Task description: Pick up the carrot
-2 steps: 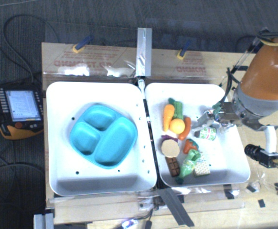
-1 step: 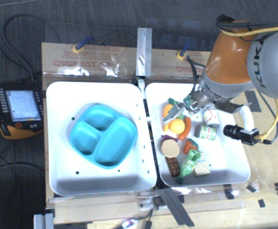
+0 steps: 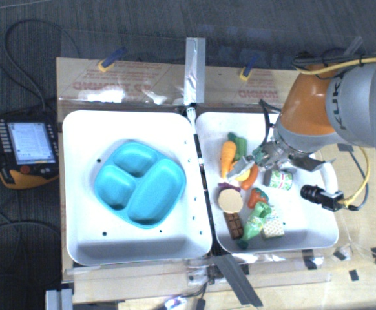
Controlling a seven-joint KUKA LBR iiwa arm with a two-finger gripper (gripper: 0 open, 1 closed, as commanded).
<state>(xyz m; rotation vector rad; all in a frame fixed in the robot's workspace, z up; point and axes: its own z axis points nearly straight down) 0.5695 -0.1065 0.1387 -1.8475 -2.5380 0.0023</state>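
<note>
Where the left bin (image 3: 78, 237) sits on the bench (image 3: 68, 76), it holds a blue divided tray (image 3: 139, 183). In the right bin (image 3: 317, 234), the carrot (image 3: 227, 157) lies near the left wall, beside a green vegetable (image 3: 240, 146). The claw (image 3: 258, 159) hangs just right of the carrot, above mixed toy foods; whether its fingers are apart or together cannot be determined.

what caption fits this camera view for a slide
Grey KUKA arm's two-finger gripper hovers beside the orange toy carrot among play food in the right white bin.
</note>
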